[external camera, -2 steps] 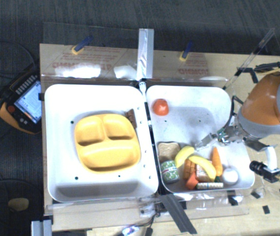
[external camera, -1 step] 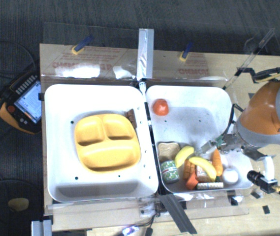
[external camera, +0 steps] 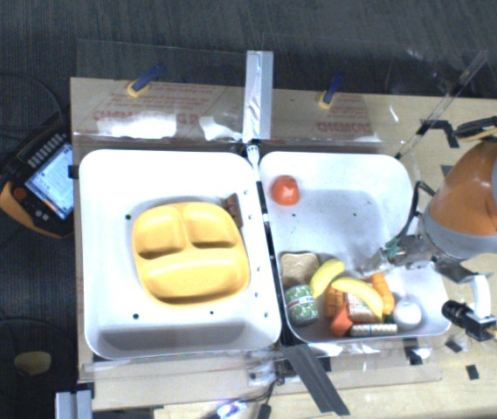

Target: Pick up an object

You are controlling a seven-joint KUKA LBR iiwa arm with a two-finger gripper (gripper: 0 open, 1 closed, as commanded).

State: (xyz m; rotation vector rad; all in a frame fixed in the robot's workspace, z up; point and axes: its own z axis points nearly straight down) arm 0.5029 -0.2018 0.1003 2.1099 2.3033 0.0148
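Bananas [external camera: 346,285] are lying in a pile of small objects at the near end of the right bin [external camera: 344,201], beside a green can [external camera: 301,304] and a slice of bread [external camera: 297,266], with a tomato [external camera: 285,190] sitting well apart by the far left wall. The yellow divided tray [external camera: 190,250] is resting in the left bin [external camera: 108,190] on the counter [external camera: 178,112]. The arm [external camera: 468,206] is leaning over the right bin's right rim, and whether its jaws are apart or together cannot be told.

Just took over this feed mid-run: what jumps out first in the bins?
The big yellow divided tray dominates the left bin. In the right bin, a jumble of small items crowds the near edge, a yellow banana on top, while a lone red-orange tomato sits apart in the far left corner. The grey-and-orange arm looms over that bin's right rim.
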